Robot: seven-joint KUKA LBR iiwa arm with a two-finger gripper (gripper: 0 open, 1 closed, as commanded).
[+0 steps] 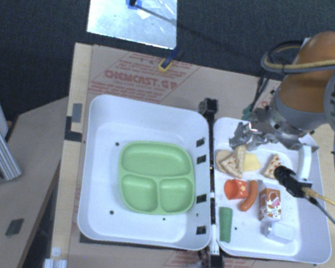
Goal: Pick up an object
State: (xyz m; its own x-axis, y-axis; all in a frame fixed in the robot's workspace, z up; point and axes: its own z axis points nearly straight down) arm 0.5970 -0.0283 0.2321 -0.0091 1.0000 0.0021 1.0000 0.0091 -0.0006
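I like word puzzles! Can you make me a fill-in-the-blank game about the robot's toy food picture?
1. The green tray with three compartments lies in the ____ bin.
2. The gripper hovers over the ____ bin.
3. The arm wears an ____ band above its wrist.
4. The sausage lies beside a ____ pepper piece.

Missing words: left; right; orange; red
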